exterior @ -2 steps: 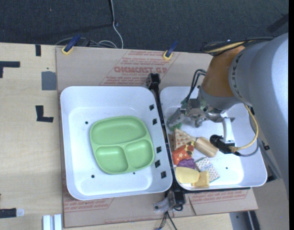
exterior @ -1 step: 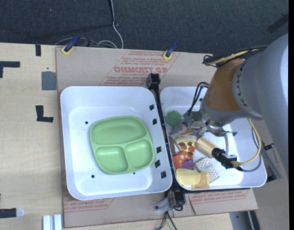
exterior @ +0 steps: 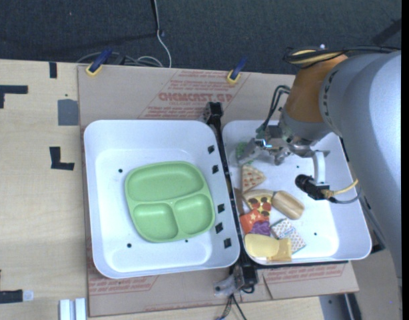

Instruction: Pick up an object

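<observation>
My gripper [exterior: 270, 149] hangs low over the far left part of the right bin [exterior: 344, 242], under the orange band of the wrist. A small green object [exterior: 243, 151] lies just left of it, by the bin's wall; I cannot tell whether they touch. In front of the gripper lies a toy pizza slice [exterior: 252, 177]. Closer to the front are a tan bread roll [exterior: 288, 204], a red and orange piece [exterior: 256, 209], a purple piece [exterior: 262, 227], a chequered packet [exterior: 288, 235] and a yellow wedge [exterior: 266, 247].
The left bin [exterior: 104, 152] holds a green divided plate [exterior: 169, 201]. A black divider [exterior: 220, 172] with clips runs between the bins. The grey arm [exterior: 371, 125] covers the right bin's far right side, and a black cable fitting [exterior: 312, 187] hangs there.
</observation>
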Robot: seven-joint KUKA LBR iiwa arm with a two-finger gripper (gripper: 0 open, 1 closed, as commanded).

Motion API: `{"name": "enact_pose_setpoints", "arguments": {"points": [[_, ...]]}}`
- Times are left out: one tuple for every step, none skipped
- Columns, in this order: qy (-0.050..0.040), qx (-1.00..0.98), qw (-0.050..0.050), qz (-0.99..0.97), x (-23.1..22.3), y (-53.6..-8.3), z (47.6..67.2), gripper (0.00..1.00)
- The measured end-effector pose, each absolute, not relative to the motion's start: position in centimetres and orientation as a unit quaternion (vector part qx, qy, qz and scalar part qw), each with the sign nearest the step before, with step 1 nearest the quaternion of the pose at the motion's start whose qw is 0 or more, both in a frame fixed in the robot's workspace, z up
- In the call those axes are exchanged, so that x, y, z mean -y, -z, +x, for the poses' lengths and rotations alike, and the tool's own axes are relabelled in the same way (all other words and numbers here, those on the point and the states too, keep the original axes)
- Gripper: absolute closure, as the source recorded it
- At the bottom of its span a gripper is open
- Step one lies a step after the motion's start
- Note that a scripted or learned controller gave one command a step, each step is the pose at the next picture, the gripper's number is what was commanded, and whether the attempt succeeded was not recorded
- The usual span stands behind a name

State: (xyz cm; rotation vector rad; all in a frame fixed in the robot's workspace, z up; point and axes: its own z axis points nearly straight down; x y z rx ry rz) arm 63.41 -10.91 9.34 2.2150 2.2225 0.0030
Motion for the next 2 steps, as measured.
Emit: {"name": "enact_pose_setpoints", "arguments": {"points": [[0.0024,-0.709,-0.001,0.705,9.65,-8.41,66.87,0.0],[0.0015,-0.708,0.0,0.706,9.67,-9.4,66.79,1.0]]}}
